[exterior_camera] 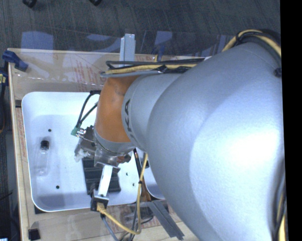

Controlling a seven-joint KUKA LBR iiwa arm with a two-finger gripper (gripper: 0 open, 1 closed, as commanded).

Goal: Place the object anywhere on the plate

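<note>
The grey arm (211,140) hides most of the shallow white bin (35,146) (left one); hand (96,169) state cannot be told.

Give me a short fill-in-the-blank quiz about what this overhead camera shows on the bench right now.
1. The band above the arm's wrist is coloured ____.
2. The small clear bottle with a dark cap lies in the ____ bin.
3. Next to the bottle, the arm looks far ____.
4. The cables running along the arm are black and ____.

Missing words: orange; left; bigger; yellow
</note>
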